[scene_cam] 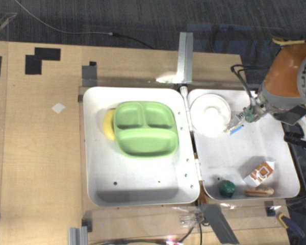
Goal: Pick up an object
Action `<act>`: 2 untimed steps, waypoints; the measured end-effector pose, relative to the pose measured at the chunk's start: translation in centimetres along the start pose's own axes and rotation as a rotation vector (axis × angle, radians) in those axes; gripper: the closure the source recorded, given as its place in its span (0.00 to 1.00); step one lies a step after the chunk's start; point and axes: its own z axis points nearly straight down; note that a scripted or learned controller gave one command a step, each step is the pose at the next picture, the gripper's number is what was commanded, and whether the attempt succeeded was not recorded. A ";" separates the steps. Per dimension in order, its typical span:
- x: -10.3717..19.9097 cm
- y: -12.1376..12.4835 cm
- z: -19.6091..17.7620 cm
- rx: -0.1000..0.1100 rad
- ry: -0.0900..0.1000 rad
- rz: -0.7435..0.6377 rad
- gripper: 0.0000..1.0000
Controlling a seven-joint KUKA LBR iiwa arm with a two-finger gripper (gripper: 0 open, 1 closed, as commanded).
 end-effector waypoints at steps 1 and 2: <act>5.6 8.1 -7.6 0.011 0.016 0.083 1.00; 2.7 6.3 -1.8 0.013 0.014 0.192 1.00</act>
